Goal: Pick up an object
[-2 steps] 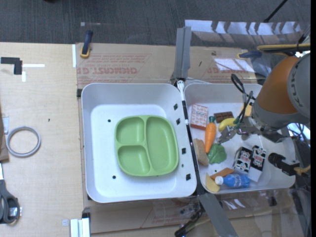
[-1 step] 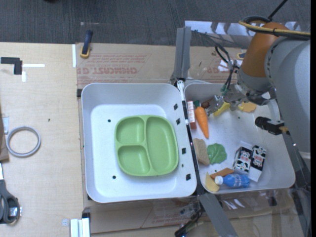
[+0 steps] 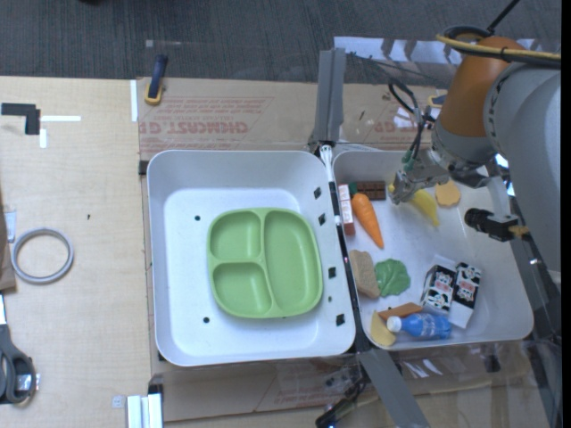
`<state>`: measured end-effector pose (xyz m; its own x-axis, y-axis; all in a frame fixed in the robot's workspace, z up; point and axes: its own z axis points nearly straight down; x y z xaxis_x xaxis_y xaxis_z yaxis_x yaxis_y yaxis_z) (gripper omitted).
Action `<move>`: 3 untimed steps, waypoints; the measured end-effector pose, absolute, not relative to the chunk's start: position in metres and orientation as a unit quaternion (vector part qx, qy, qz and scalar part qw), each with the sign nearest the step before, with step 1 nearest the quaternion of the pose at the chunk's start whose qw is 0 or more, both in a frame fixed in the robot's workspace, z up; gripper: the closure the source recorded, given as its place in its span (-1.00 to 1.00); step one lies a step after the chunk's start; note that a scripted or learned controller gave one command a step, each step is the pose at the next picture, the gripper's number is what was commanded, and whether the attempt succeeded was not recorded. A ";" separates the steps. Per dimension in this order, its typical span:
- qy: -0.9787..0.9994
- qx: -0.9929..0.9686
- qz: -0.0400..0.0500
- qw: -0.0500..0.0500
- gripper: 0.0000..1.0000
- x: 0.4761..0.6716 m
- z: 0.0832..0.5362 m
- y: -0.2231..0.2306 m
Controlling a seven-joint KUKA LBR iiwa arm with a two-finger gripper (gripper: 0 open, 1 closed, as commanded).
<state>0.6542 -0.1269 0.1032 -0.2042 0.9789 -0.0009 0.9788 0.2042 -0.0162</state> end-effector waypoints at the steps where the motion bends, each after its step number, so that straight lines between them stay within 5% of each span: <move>1: -0.750 -0.662 0.000 -0.001 1.00 0.659 0.193 -0.057; 2: -0.779 -0.627 0.001 0.000 1.00 0.658 0.109 -0.104; 3: -0.752 -0.659 0.000 -0.001 1.00 0.636 0.192 -0.047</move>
